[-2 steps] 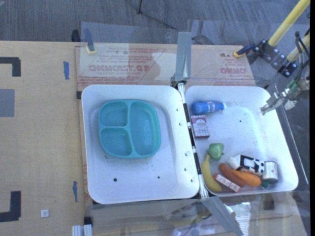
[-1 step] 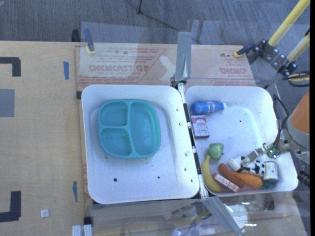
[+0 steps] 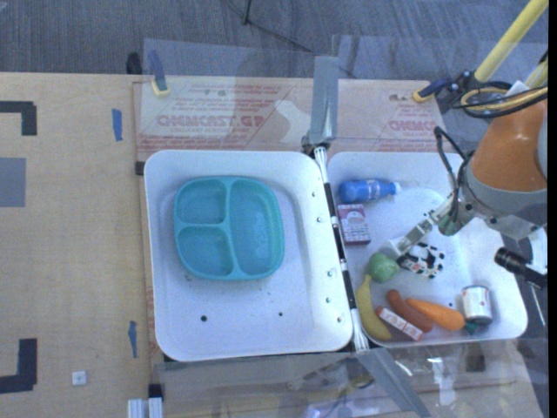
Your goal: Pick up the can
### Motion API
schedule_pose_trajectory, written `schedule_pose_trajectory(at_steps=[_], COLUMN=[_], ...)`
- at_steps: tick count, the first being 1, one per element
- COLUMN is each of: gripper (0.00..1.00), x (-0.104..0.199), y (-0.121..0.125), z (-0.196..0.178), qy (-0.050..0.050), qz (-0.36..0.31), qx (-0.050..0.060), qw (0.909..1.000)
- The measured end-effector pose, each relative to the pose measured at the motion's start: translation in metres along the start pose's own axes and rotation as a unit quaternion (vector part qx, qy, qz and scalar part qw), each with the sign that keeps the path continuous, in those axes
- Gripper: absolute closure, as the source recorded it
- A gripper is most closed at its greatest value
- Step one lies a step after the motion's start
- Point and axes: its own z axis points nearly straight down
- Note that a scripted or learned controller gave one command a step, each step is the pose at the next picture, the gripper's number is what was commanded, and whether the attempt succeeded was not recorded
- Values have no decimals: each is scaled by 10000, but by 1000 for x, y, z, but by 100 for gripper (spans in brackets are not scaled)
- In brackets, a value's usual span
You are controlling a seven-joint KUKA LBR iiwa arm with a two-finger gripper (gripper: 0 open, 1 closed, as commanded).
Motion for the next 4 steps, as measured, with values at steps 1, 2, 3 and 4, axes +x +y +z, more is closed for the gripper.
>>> schedule_pose_trajectory(at_steps=[1,2,3,4], gripper=[0,0,0,0], x=[35,1,-45,7], y=[-12,77,76,26], z=[-3,20,10,18], qy=[-68,125,158,88], qz=[247,-290,1648,2412], qx=[-63,108,210,117], qw=[9997,9994,9860,9704])
